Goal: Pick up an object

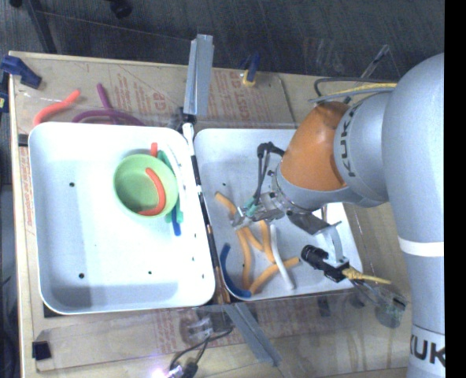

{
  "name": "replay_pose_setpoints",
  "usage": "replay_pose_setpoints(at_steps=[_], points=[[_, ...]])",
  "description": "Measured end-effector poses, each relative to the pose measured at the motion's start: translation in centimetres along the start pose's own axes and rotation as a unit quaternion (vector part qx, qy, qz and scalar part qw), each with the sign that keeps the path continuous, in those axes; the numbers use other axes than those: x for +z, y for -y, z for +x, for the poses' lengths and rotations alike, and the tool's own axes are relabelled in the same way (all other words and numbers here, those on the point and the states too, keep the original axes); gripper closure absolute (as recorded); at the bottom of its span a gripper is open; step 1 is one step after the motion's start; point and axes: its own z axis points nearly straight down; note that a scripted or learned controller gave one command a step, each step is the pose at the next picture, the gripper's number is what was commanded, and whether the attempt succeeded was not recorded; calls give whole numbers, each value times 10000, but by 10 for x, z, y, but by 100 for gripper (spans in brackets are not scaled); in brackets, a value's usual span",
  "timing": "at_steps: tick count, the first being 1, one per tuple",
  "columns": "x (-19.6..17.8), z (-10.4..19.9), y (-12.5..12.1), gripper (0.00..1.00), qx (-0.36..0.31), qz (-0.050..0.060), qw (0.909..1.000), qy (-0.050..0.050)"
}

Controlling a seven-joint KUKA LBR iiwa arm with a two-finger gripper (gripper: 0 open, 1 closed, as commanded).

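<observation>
Orange sticks (258,252) lie crossed in a loose heap in the right bin (217,144), directly under and just below the gripper (253,211). The gripper reaches down among them with its tip close to the upper end of the heap, but the arm's orange band (316,160) and wrist (296,203) cover much of it, so I cannot tell how far the jaws stand apart or whether anything sits between them. A white stick (276,254) crosses the orange ones, and a dark blue curved piece (229,272) lies beyond them toward the bin's near corner. Well away from the jaws, in the left bin (60,211), rests a green bowl (142,183) with an orange curved piece inside. Part of "KUKA" reads on the arm (406,132).
</observation>
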Motion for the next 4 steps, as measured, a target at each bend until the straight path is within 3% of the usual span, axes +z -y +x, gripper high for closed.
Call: replay_pose_setpoints(at_steps=[1,2,3,4], points=[[-111,-9,-52,100,-34,-8,10000,-2],[-110,-9,-52,0,-33,-4,10000,-4],[10,-43,-36,0,-346,-3,9994,-5],[-1,-42,-37,100,-363,0,9993,-13]])
